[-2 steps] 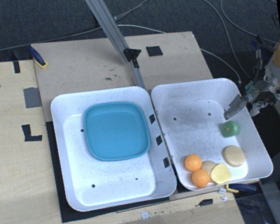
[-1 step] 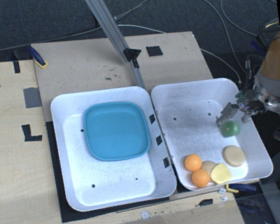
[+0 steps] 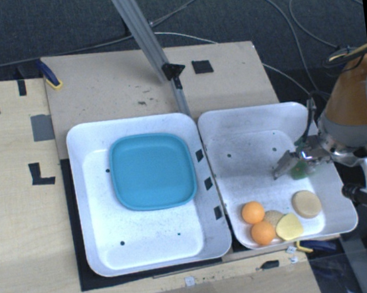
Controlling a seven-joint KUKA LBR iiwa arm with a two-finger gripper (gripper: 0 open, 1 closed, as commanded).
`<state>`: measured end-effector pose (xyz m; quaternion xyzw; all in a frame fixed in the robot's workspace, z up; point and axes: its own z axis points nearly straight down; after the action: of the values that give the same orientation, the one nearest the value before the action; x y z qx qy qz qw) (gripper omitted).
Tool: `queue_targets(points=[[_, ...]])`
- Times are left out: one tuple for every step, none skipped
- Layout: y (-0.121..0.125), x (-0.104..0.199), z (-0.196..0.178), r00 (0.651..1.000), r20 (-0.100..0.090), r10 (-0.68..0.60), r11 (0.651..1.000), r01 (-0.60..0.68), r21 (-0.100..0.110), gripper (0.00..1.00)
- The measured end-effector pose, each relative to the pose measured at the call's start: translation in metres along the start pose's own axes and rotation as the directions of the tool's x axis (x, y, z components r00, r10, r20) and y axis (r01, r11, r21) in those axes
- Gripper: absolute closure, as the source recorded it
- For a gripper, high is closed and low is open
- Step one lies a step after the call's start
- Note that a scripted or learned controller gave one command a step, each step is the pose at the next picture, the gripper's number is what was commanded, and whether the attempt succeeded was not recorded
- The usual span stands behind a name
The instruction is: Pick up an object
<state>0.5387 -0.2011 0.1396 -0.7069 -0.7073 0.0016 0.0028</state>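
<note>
My gripper (image 3: 288,163) hangs low over the right side of the right bin (image 3: 243,141), reaching in from the right. A small green object (image 3: 300,172) lies right beside and partly under the gripper; whether it is held cannot be made out. Toward the bin's front lie two orange balls (image 3: 252,212) (image 3: 263,233), a yellow piece (image 3: 288,226) and a tan round piece (image 3: 306,203). Another tan piece (image 3: 273,218) is wedged between the balls and the yellow piece.
A blue square plate (image 3: 152,171) lies in the left bin (image 3: 103,247). A grey metal post (image 3: 149,40) slants up from between the bins at the back. Cables trail behind the right bin.
</note>
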Motion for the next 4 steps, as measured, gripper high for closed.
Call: queue_targets(points=[[0.001, 0.001, 0.038, 1.000, 0.001, -0.002, 1.000, 0.002, -0.008, 0.00], [0.000, 0.000, 0.030, 1.000, 0.001, 0.000, 1.000, 0.000, -0.005, 1.00], [-0.002, -0.003, -0.013, 1.000, 0.003, 0.000, 1.000, 0.000, -0.009, 1.00], [-0.008, -0.006, -0.057, 1.000, 0.003, 0.001, 1.000, -0.001, -0.009, 1.00]])
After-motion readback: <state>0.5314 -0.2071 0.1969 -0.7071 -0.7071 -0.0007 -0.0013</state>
